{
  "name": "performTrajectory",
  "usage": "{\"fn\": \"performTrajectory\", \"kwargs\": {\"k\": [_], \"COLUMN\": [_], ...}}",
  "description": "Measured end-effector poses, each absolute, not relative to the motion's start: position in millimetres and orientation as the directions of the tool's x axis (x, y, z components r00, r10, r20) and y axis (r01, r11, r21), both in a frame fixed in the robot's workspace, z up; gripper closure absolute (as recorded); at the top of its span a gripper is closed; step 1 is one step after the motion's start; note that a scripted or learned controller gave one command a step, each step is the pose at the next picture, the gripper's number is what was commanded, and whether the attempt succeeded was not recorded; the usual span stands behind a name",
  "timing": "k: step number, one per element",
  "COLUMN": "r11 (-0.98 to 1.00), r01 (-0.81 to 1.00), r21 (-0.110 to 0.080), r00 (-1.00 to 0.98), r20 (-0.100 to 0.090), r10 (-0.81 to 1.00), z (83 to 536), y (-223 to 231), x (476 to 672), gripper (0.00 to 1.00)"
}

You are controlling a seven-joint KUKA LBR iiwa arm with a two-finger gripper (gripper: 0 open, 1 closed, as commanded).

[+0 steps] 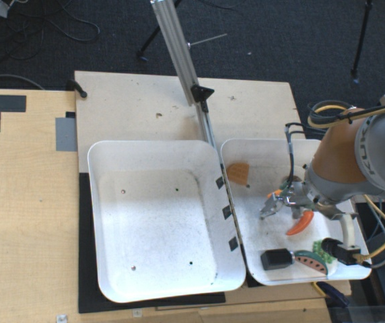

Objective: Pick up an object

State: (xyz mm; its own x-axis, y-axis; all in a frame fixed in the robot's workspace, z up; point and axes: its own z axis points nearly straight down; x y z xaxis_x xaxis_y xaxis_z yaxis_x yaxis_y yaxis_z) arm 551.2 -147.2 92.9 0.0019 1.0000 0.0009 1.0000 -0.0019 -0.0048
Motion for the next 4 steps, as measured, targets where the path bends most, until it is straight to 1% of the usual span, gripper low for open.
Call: {"fn": "performTrajectory", "kwargs": {"k": [1, 2, 3, 4], "r11": [-0.008, 0.001, 0.002, 0.0], "r01": [1.0, 1.0, 1.0, 1.0], "r21": [-0.004, 0.003, 0.003, 0.001], "r00": [0.008, -0.001, -0.002, 0.0], "r20": [0.001, 0.0, 0.0, 0.0], "r10": [1.0, 1.0, 1.0, 1.0], "z": [104.8, 165.5, 215.4, 236.8], "y": [-148.9, -143.2, -134.3, -135.5], "x": [551.1, 553.6, 557.4, 557.7], "gripper": [1.0, 1.0, 1.0, 1.0]}}
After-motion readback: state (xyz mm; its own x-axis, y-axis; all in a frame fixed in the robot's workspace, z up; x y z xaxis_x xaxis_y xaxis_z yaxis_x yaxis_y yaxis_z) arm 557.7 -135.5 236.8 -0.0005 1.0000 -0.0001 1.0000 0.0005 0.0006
